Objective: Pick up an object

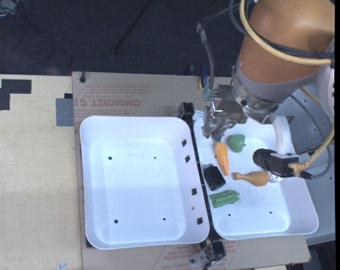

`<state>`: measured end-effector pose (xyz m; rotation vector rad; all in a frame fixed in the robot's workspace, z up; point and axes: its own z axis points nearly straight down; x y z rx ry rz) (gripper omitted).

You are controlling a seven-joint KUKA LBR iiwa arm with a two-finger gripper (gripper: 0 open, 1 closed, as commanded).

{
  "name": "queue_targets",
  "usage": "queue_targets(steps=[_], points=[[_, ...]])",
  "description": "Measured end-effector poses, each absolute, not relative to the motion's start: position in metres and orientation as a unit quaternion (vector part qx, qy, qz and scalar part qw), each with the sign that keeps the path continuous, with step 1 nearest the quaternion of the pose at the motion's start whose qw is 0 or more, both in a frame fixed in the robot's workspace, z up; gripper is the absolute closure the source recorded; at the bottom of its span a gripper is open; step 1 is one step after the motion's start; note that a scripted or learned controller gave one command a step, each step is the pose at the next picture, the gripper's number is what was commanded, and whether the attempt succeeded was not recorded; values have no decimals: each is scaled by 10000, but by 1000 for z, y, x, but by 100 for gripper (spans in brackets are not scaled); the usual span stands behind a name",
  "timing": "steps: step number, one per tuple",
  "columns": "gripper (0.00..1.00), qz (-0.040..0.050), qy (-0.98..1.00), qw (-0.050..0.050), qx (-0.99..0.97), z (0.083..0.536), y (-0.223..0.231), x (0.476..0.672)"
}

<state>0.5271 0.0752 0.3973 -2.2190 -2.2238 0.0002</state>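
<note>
My gripper (214, 130) hangs over the upper left corner of the right bin (296, 218), just above the top end of an orange carrot (221, 158). Nothing shows in its grasp. Right of the carrot's top lies a green pepper (236, 143). Below the carrot, a black block (214, 178) rests by the bin's left wall. A tan drumstick (252, 178) lies to the block's right. Nearer the front is a green pod-shaped vegetable (225, 198).
The left bin (91, 167) sits beside the right one, with a black divider rail (196, 167) between them. Both stand on a cardboard sheet (130, 94) on the wooden bench. The arm's large orange-banded body overhangs the right bin's back right.
</note>
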Motion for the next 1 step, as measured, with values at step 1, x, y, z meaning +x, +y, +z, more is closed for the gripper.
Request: queue_targets(steps=[1], points=[[100, 4, -7089, 10, -7053, 419, 114, 489]])
